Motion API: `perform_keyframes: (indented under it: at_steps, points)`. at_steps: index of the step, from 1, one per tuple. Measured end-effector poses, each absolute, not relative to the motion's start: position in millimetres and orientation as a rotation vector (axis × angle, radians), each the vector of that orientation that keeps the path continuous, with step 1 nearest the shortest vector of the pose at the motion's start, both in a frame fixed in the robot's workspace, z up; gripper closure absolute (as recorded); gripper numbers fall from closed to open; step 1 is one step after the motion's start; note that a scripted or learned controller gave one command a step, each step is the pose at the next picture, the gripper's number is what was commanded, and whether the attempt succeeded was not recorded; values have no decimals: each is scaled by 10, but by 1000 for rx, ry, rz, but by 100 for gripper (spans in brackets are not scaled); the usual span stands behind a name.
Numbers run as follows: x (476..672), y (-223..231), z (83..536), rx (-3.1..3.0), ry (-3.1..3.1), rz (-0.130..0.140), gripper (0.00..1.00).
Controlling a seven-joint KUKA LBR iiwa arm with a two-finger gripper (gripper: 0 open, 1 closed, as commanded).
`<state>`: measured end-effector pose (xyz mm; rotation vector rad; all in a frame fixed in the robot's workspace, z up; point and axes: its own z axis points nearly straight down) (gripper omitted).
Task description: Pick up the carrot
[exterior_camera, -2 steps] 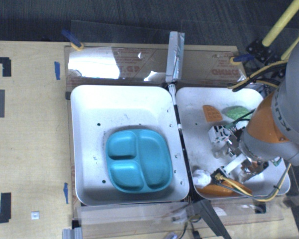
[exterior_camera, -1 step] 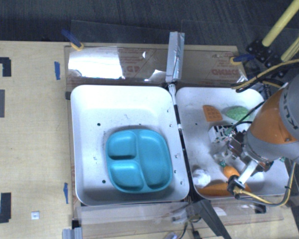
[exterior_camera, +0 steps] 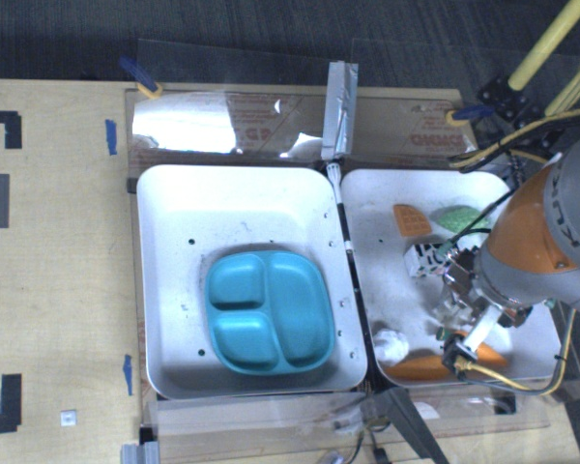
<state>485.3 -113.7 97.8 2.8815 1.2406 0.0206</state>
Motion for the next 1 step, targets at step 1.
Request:
perform_keyframes:
  at_steps: [1]
  points:
    - [4800, -1634, 2333, 3125, 320, 0, 100]
